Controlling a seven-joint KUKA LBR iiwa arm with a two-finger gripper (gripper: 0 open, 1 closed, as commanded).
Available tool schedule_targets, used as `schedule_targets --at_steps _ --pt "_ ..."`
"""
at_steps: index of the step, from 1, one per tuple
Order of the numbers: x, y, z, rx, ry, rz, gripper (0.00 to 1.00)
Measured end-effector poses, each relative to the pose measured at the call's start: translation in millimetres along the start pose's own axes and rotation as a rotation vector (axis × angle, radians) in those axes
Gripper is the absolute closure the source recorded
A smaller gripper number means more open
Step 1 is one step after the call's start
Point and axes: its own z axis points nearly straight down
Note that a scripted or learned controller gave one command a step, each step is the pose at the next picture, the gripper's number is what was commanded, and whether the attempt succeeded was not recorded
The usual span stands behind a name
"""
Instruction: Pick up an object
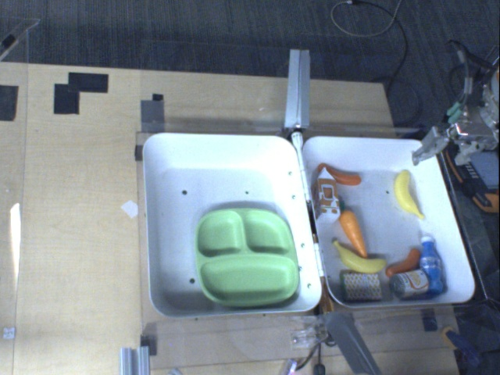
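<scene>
Two shallow white plastic bins sit side by side on the pale wood bench [70, 233]. The left bin [168, 178] holds a light green three-compartment plastic tray [246, 256], sitting toward the near side. The right bin [375, 156] holds the small objects: an orange-red sausage-shaped toy [341, 176] near the far left corner, a small white and orange carton [326, 198] just below it against the left wall, an orange plastic carrot [352, 232] toward the middle, and a yellow plastic banana [358, 259] just beside the carrot's near end. A second yellow banana [406, 194] lies apart on the far right side. Along the near wall: a grey textured block [361, 286], a tin can lying down [409, 284], a blue bottle [430, 262] and a small orange-red piece [404, 262] between banana and bottle, touching or nearly so.

The grey gripper [431, 143] hangs at the right bin's far right corner, over the rim, above nothing in particular; the nearest object is the second banana, well clear of it. The jaw state is blurred and probably not readable, so I cannot tell. Nothing sits between them visibly.
</scene>
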Motion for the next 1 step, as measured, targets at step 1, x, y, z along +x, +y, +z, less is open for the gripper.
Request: schedule_targets --at_steps 1 --pt "-14.6 7.8 117.2 0.001 0.001 -0.034 0.0"
